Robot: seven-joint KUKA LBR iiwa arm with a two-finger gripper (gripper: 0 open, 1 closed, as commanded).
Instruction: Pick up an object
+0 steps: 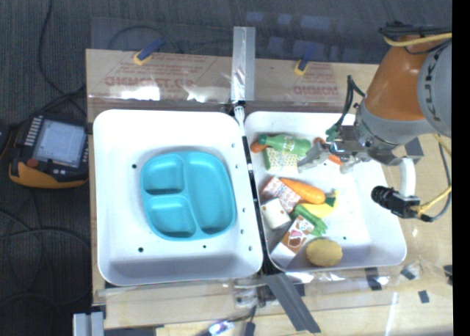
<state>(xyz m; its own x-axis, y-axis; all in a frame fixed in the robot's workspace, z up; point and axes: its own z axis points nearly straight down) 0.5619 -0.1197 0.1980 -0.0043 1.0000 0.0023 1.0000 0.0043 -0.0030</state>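
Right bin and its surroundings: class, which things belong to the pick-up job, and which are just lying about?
Belongs to the job:
gripper
green bottle
carrot
potato
right bin

Lying about:
blue divided plate in the left bin
handheld control pad on the floor

Little can be read. A clear sheet along the bench's back edge, at twelve o'clock from the two bins, bears reddish printed lettering in two patches, but it is mirrored and too blurred to make out. The handheld pendant at nine o'clock has a lit screen whose contents are illegible.
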